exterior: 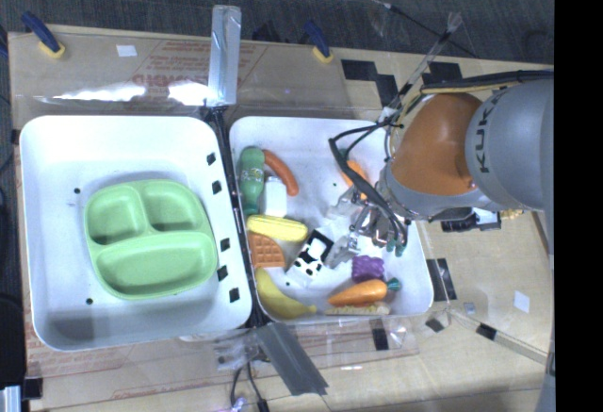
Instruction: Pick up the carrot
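Observation:
The carrot [361, 291], orange with a green top, lies near the front wall of the right bin [311, 129], just below a purple bunch of grapes [369, 266]. My gripper [368, 233] hangs over the right part of that bin, a little behind the grapes and the carrot, with nothing visibly held. The grey arm with its orange band [435, 156] covers the bin's right side.
The right bin also holds a banana [279, 300], corn [276, 228], a waffle [267, 253], a green bottle-like item [251, 176], a sausage [282, 172], a black-and-white tag [311, 255] and an orange item [356, 175] partly under the arm. A green divided plate [149, 236] lies in the left bin [38, 212].

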Available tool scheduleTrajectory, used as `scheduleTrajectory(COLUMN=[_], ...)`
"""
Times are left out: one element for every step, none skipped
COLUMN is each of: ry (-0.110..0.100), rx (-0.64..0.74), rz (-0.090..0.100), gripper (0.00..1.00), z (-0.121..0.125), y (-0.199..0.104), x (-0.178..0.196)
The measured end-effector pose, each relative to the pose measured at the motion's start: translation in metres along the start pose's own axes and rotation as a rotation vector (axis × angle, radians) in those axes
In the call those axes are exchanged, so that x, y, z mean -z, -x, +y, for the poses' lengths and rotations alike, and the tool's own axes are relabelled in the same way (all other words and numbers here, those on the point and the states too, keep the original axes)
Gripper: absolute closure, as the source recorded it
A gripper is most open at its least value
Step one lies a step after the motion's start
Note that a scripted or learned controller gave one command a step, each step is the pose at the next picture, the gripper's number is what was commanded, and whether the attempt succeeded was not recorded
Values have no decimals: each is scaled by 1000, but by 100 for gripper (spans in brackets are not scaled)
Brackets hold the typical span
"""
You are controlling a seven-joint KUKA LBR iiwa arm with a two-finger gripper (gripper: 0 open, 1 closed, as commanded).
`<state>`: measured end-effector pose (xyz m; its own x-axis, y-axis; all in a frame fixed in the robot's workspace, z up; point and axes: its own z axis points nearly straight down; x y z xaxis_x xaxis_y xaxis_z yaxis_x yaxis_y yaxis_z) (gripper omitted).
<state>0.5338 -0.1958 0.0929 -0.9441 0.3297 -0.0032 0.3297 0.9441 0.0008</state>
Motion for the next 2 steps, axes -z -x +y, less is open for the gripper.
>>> scheduleTrajectory(ry=[-1, -1], rx=[9, -108], rz=[-5, 1], gripper=[0, 0], z=[10, 10], y=[74, 75], x=[27, 1])
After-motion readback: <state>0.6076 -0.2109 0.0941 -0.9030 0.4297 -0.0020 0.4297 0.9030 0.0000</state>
